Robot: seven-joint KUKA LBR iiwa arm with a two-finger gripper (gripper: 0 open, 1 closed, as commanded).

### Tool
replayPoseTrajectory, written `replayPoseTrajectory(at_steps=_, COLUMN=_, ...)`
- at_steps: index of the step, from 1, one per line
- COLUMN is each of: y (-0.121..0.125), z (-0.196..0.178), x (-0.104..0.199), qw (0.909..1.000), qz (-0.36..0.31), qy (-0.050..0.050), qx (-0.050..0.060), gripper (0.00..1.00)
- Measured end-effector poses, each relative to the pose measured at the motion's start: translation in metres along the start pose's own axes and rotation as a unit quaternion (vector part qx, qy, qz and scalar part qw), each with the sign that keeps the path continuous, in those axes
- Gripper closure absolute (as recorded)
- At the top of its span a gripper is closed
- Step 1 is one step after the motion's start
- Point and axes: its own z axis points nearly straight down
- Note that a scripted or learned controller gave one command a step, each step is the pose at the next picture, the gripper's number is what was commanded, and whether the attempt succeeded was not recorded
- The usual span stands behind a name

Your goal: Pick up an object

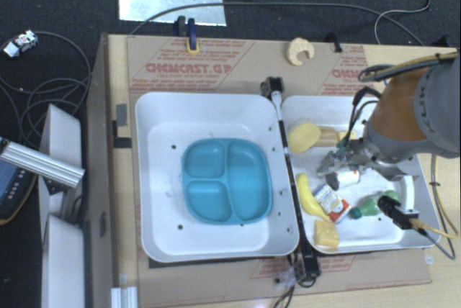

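So the left bin (162, 155) just has a blue divided plate (227, 180) sitting in the middle. Right bin (317, 109) has the clutter: a yellow potato-looking thing (303, 136) up top, a banana (310, 196) along the left wall, a red-and-white packet (333, 202), a yellow wedge (325, 233), a green item (366, 207). The gripper (344, 168) sits low over the packet area, can't tell its grip.
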Motion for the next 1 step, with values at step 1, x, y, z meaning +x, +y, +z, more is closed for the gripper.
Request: replayPoseTrajectory(at_steps=1, y=0.0541, z=0.0001, x=0.0156, qw=1.0, qz=-0.001, qy=0.0, qx=-0.001, gripper=0.0)
